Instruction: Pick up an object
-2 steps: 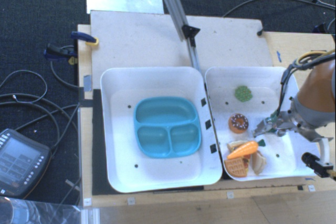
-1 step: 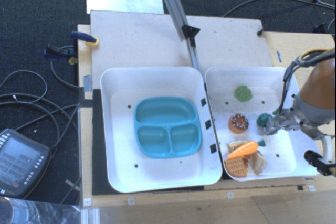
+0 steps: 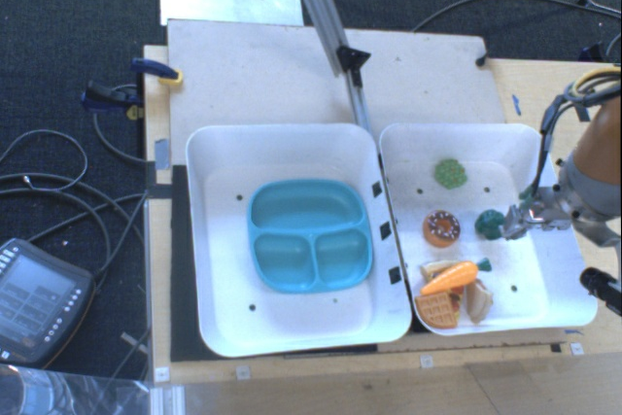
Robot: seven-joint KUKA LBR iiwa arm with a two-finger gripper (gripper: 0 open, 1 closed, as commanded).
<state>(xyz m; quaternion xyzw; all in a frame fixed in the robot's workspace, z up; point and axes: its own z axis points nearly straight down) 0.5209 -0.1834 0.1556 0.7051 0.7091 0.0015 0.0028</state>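
1. The gripper (image 3: pixel 512 224) hangs low over the right bin (image 3: pixel 559 292), near its right wall.
2. Its fingers sit against a dark green toy (image 3: pixel 489 224); whether they grasp it, I cannot tell.
3. A blue divided plate (image 3: pixel 311 235) lies mid left bin (image 3: pixel 219 238).

even overhead lighting, cool blue cast.
white bins (image 3: pixel 292 146) nearly overexposed; shadows soft; overall slightly blurred, low resolution.

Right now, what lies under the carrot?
The carrot rests on a pile: a waffle below it, a tan piece beside. What else it covers cannot be seen.
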